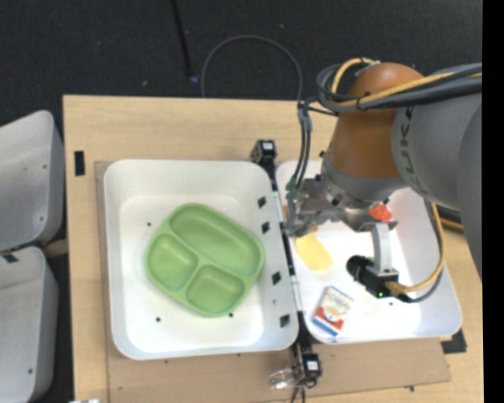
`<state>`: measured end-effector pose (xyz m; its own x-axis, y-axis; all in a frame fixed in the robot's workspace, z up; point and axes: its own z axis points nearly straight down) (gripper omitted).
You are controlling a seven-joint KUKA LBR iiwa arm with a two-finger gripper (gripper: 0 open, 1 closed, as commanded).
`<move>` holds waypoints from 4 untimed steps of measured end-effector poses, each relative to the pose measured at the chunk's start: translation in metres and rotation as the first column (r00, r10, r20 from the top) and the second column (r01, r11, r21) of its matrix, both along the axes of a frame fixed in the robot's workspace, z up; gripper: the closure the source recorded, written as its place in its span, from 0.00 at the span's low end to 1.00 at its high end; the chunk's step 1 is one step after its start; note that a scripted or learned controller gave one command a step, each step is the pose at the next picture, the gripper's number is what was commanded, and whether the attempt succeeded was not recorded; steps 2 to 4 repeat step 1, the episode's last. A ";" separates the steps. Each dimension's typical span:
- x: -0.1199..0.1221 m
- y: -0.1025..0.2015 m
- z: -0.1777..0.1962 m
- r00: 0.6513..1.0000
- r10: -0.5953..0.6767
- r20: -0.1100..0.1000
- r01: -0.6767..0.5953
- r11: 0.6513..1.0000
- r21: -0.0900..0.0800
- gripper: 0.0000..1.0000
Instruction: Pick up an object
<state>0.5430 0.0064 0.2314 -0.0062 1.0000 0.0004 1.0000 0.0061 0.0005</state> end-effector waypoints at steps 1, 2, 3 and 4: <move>-0.008 0.058 0.012 1.000 0.003 0.000 -0.003 1.000 0.002 1.00; -0.008 0.058 0.012 1.000 0.003 0.000 -0.003 1.000 0.002 1.00; -0.008 0.058 0.012 1.000 0.003 0.000 -0.003 1.000 0.002 1.00; -0.008 0.058 0.012 1.000 0.003 0.000 -0.003 1.000 0.002 1.00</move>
